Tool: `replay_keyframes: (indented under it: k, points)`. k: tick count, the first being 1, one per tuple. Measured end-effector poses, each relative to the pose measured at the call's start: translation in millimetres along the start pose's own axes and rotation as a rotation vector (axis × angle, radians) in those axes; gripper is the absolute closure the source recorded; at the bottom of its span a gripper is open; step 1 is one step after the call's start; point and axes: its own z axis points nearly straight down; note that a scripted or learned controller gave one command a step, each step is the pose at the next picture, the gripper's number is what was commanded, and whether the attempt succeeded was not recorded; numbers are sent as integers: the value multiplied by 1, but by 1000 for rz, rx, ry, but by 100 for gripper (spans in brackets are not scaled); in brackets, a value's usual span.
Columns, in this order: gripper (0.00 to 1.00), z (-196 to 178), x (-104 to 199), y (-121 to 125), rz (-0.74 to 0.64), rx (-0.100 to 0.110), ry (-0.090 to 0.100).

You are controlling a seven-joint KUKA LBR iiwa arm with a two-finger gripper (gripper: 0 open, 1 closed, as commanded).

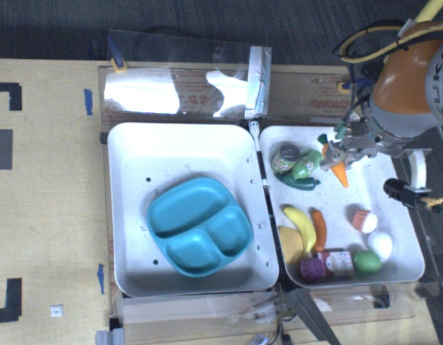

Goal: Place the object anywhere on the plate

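Observation:
A blue divided plate (198, 225) lies in the left bin (135, 149) with nothing on it. My gripper (342, 154) is over the upper part of the right bin (401, 192), reaching in from the right. A small orange carrot (341, 175) is directly beneath the gripper tip, pointing down and to the right. The wrist hides its top end, so I cannot see whether it is gripped. A green pepper (305, 169) and a round tin (285, 157) lie just left of the gripper.
The right bin also holds a banana (302, 221), an orange sausage (319, 230), a purple fruit (312, 268), a small bottle (338, 261), a green lime (367, 262), a white egg (380, 245) and a red-and-white piece (362, 220). A raised rim divides the bins.

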Motion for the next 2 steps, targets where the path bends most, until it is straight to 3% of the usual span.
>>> replay_keyframes:
  k: [1, 2]
  points:
    - [100, 14, 85, -60, -22, 5, 3]
    - [100, 14, 147, -44, -90, 1, 2]
